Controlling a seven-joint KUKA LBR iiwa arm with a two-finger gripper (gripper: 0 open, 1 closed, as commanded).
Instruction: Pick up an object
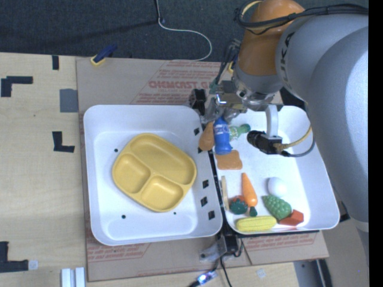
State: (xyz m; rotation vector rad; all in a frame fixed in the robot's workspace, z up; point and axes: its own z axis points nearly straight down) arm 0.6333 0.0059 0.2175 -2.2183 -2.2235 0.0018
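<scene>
Where end effector (219, 113) hangs, blue bottle (222, 137) beneath

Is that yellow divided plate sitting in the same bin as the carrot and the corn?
No, the yellow plate lies in the left bin, while the carrot and the corn lie in the right bin.

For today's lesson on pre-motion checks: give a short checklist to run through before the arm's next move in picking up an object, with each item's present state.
1. Gripper over the right bin: ok.
2. Blue bottle directly below it: ok.
3. Bottle seen between fingers: cannot tell.
4. Carrot, white egg and corn apart from bottle: ok.
5. Yellow tray lies in left bin, out of the way: ok.
</scene>
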